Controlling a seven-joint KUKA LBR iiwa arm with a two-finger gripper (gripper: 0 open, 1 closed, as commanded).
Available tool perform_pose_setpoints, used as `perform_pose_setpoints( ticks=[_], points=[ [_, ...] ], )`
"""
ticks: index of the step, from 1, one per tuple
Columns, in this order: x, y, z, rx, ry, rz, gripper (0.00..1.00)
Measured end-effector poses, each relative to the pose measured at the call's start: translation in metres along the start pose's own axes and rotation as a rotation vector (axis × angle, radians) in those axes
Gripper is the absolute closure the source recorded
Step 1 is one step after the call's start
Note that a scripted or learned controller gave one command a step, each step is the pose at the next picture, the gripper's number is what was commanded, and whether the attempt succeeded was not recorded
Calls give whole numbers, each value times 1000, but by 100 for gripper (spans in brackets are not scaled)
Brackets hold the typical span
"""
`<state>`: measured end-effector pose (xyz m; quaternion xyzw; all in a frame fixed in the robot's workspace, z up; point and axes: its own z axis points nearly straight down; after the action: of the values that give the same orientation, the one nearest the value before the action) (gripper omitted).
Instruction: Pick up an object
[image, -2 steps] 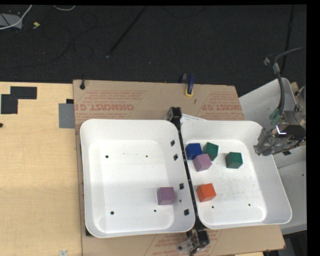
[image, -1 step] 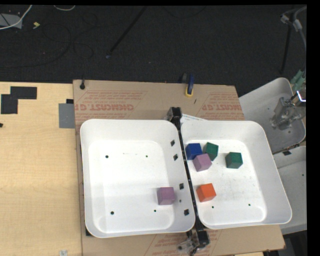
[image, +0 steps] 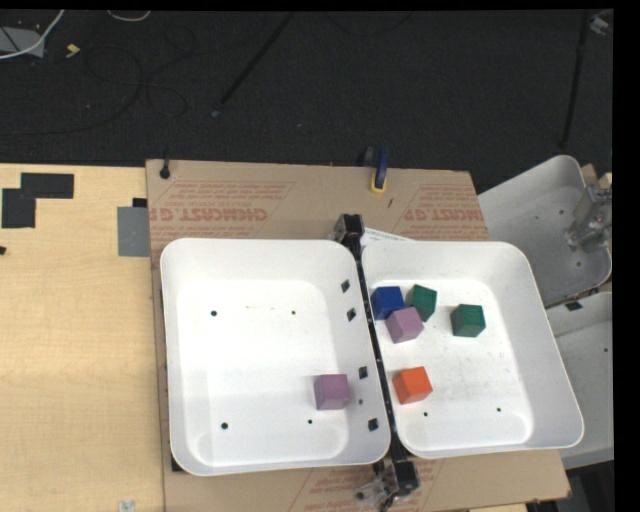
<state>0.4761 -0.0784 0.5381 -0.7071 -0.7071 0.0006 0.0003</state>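
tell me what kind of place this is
Probably a robotics lab bench set up for pick-and-place trials: two shallow white bins side by side on a cardboard sheet, small coloured blocks such as the orange one, and cables on the dark floor.

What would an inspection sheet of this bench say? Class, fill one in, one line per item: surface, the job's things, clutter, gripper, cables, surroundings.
Surface: left bin and right bin, shallow and white, side by side on a cardboard sheet.
Job's things: in the right bin, blue cube, purple cube, two green cubes, orange cube; in the left bin, a second purple cube.
Clutter: blue clamp at the cardboard's far edge.
Gripper: nothing seen.
Cables: dark cables on the floor behind.
Surroundings: wooden bench, dark floor, grey plate at right.
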Motion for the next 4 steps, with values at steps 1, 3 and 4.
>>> perform_pose_setpoints(
  ticks=[1,3,4],
  points=[
    [-42,0,1,1,-1,2,100],
    [-88,0,1,0,-1,1,100],
    [-115,0,1,-1,-1,0,100]
  ],
)
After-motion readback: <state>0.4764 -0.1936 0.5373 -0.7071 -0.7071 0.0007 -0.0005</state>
